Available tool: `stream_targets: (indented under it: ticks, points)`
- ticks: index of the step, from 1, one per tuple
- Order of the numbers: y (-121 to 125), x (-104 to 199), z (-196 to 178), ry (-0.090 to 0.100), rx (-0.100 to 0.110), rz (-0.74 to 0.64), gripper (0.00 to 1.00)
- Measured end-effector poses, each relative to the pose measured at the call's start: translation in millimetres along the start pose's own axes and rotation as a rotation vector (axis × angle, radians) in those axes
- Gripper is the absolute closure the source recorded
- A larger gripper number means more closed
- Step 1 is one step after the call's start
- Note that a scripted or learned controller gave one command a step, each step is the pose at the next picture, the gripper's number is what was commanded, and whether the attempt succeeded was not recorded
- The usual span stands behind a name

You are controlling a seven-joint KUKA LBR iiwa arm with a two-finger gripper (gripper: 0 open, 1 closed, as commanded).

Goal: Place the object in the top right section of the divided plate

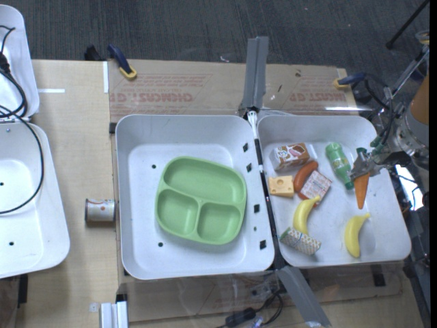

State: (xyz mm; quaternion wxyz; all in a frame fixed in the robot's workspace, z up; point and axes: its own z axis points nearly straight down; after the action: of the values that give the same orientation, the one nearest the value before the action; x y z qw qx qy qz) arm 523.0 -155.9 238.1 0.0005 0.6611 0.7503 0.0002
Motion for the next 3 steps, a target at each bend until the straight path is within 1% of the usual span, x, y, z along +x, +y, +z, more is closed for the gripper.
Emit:
stream_targets:
  ticks: [1,2,3]
  points:
    - [-17,92,-37,0.000,0.003,-0.185,1.00]
    - [-13,217,-33,-0.001,0.004,0.001,1.00]
    - [-10,286,29,0.000,0.005,-0.373,1.00]
